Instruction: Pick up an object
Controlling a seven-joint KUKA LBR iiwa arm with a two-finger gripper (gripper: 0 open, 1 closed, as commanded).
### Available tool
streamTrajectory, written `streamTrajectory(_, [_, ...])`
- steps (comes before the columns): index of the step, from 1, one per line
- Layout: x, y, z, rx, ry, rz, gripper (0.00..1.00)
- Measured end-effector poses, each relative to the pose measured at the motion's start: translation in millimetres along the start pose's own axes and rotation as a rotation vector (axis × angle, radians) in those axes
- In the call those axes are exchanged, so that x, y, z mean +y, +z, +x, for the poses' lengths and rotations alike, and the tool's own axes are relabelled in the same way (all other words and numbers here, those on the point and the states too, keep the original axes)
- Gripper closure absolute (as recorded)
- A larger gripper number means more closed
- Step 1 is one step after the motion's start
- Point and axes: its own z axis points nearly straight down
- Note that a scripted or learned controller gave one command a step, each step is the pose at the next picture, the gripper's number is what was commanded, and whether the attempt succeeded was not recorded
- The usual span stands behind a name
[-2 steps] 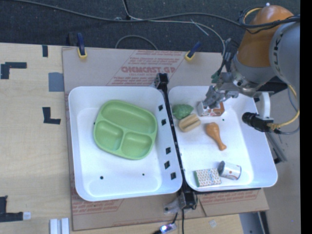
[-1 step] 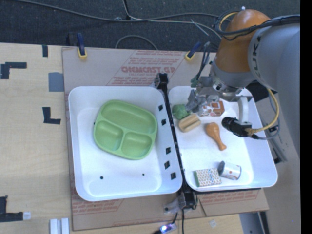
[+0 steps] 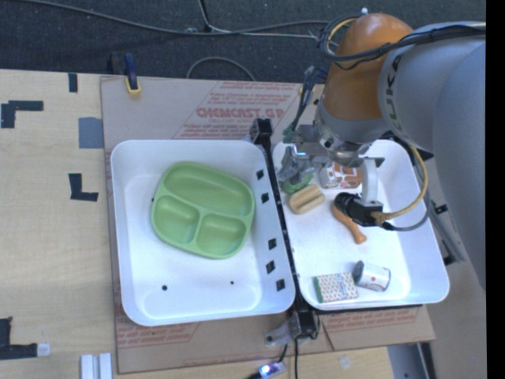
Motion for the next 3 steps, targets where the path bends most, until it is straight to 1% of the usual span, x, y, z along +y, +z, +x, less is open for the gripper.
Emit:
streamTrajectory(1, [-2.6,3.9,46.0,-0.001,0.0,0.0,1.0])
streamTrajectory(2, [-11.2,12.9,96.3,-0.002,0.002,0.001,1.0])
streamTrajectory(3, [-10.9,12.8,95.1,-0.002,0.003,0.001,0.0])
